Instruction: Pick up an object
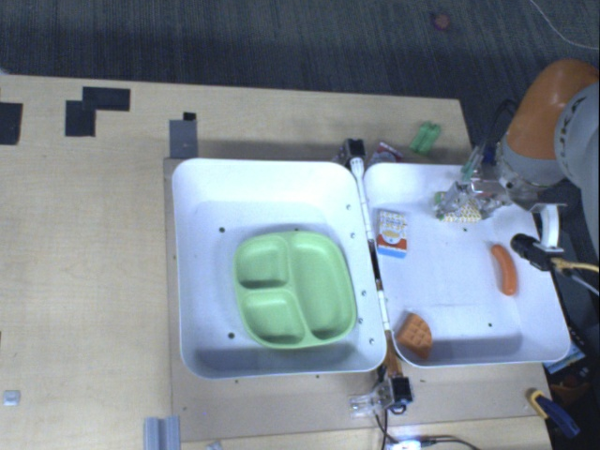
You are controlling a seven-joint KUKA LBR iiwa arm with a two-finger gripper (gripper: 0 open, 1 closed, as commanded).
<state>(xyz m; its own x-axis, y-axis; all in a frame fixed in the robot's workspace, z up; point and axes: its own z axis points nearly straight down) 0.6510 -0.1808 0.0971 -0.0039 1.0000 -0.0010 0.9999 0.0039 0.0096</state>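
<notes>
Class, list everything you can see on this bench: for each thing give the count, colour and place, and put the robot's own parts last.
Bins: 2, white, side by side on the bench.
Divided plate: 1, green, in the left bin.
Small carton: 1, white, blue and red, right bin near the divider.
Sausage: 1, orange, right bin's right side.
Brown item: 1, right bin's near left corner.
Green item: 1, on the bench behind the right bin.
Arm: 1, grey and orange, from the right.
Gripper: 1, metallic, over the right bin's far side.

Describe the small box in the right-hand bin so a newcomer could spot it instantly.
Start at the right bin of the two white bins. Near its left wall lies a small flat box, white with blue and red printing. Its neighbours, an orange sausage and a brown pastry, are rounded and plain.
</notes>
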